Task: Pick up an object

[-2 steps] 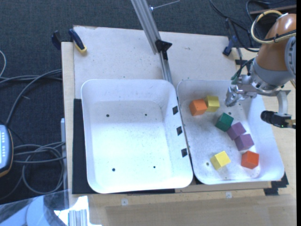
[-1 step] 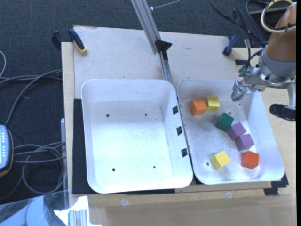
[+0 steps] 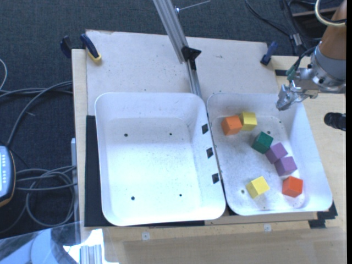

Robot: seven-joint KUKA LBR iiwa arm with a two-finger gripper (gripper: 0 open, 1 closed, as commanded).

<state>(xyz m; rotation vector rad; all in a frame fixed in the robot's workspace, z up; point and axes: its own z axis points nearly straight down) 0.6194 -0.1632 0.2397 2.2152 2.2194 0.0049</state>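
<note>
The right bin point(image 3: 314, 164) holds several small blocks. An orange block point(image 3: 232, 125) and a yellow block point(image 3: 248, 120) touch near its far side. A green block point(image 3: 262, 142) lies next to two purple blocks point(image 3: 276, 152) point(image 3: 285, 165) in the middle. Another yellow block point(image 3: 257, 186) and a red-orange block point(image 3: 292, 186) sit near the front. My gripper point(image 3: 285, 100) hangs over the bin's far right corner, above and to the right of the yellow block, with nothing visibly in it.
The left bin point(image 3: 148, 158) stands beside the right one. A slanted metal pole point(image 3: 170, 21) rises behind the bins. Blue clamps point(image 3: 91, 47) point(image 3: 268, 54) grip the board's far corners. Cables point(image 3: 33, 114) lie on the floor at left.
</note>
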